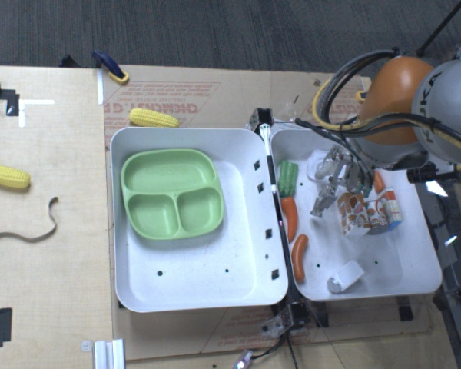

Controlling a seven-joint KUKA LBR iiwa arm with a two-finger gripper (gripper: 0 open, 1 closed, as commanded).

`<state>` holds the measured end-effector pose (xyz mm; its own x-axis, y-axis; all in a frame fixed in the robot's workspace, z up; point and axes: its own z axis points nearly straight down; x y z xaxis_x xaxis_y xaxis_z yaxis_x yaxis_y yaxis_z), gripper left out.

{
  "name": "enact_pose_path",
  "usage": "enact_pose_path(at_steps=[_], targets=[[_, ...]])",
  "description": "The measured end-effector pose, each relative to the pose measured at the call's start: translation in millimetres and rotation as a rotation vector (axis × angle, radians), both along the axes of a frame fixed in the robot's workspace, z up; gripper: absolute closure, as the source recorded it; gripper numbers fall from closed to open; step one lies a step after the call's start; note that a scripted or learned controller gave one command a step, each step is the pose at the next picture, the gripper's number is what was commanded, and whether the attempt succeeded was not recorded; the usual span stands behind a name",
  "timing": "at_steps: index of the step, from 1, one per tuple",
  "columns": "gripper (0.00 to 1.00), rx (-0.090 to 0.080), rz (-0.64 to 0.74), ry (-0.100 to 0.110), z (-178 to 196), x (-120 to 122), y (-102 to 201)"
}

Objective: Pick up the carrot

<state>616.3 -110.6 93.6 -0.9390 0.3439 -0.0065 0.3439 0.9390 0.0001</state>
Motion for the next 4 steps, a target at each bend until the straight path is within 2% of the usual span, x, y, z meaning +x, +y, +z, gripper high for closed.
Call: enact_pose_path(at_steps=[1,2,3,4], targets=[[0.0,0.001,-0.062,0.004,-1.5,-80.7,8.6],[0.0,0.0,-0.008,0.0,-0.2,8.3,-59.2],[0.0,0.001,-0.123,-0.002,7.8,34.9,-110.4],[0.0,0.002,-0.065,0.001,-0.6,0.9,-27.9]])
